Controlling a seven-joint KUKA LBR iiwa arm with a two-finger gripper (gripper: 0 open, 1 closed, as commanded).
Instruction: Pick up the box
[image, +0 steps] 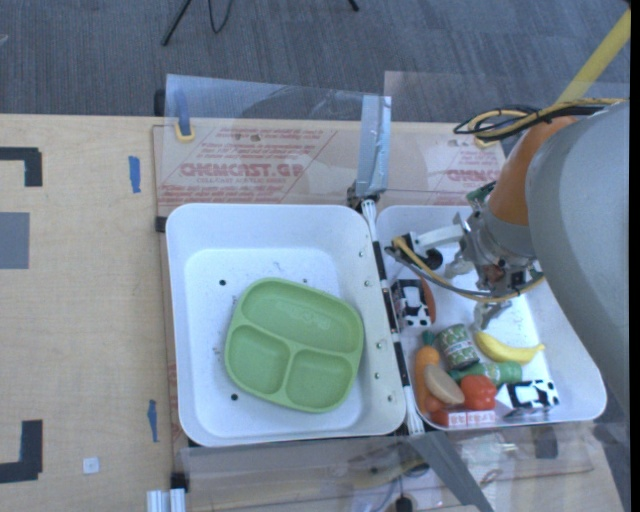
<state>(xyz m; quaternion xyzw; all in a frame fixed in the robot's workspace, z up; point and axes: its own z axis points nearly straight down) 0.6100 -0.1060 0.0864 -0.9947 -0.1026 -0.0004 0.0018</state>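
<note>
**Risk: wrong pick or a crowded grab in the right bin**

- Nearest the camera: a cow-patterned box (530, 395) lies just in front of the banana (510, 348), by the near rim of the right bin (597, 392). Approach room there looks tight. A clip on the rim could tip or skid the box.
- Left of the banana, and touching or nearly touching one another: red tomato (478, 390), peach slice (443, 382) and green can (458, 345). A descent drifting that way would likely catch one of these, or shove the pile into the box.
- The banana is very close to the box. I could come up with the banana, or with both and then drop them.
- My gripper (490, 290) hangs just behind the banana, over bare bin floor. I can't tell my grip state from this view, and nothing is visibly held.
- Further back and left of the banana: a second cow-patterned piece (410, 305) sits against the bin's left wall. It also looks boxy, so the target is ambiguous. A wall-side grab there risks jamming.
- A loose cable (432, 262) loops behind and left of the banana, close to me. It may snag on a sweep.
</note>
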